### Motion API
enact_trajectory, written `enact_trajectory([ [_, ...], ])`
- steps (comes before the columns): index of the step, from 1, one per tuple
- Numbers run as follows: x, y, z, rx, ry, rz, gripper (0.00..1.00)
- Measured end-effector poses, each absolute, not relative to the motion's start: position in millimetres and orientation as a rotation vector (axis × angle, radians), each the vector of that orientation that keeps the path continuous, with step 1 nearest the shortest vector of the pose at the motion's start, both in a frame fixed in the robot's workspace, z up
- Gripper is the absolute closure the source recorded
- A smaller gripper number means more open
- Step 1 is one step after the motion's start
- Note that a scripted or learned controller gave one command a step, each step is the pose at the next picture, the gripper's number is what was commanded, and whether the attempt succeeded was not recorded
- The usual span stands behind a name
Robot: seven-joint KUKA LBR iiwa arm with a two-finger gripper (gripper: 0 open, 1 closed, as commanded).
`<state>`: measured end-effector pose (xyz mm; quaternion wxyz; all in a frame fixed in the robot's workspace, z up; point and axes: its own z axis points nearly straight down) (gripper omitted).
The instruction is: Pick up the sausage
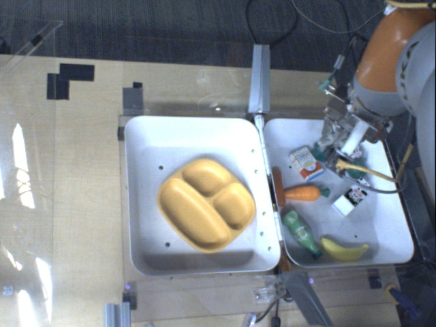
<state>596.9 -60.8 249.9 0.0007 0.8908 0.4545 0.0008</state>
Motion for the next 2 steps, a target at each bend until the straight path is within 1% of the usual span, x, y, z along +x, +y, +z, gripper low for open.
enact_trajectory([
  [1,621.6,-69,239,2.766,1.483,0.005,1.00],
  [2,574.6,-30,206,2.483,1.924,0.003,1.00],
])
